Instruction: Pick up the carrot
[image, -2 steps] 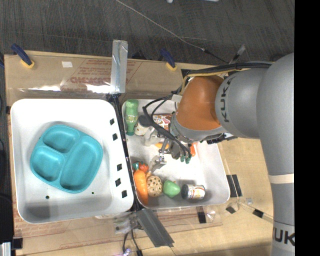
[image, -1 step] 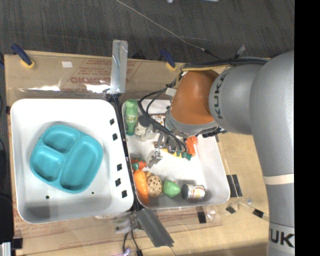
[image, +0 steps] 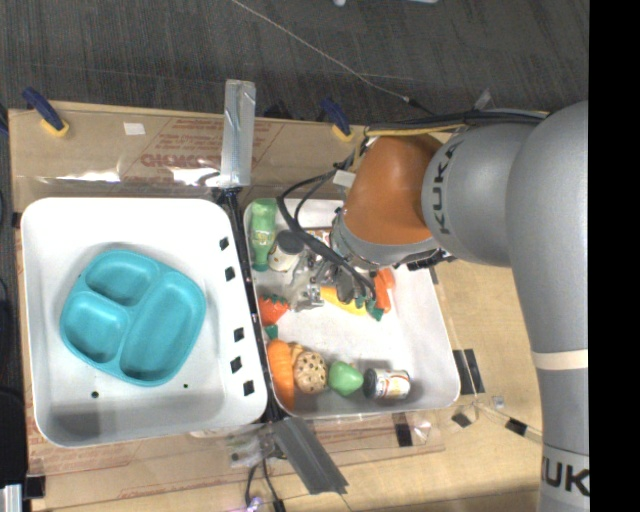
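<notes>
The bench carries two white bins; the left bin (image: 60, 240) holds a teal divided plate (image: 133, 317), and I hang over the crowded right bin (image: 440, 345). My pincer (image: 330, 285) is buried under my wrist, so I cannot tell its state. The carrot (image: 382, 292) lies beside it, touching a yellow toy (image: 350, 305); I risk pinching that instead.

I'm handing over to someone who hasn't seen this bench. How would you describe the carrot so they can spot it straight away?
Look in the right-hand white bin, just under the arm's orange band. Beside the gripper, toward the bin's right wall, lies the carrot: a small orange piece with a green tip. It touches a yellow item, while the rounder orange toy sits far off at the near wall.
</notes>
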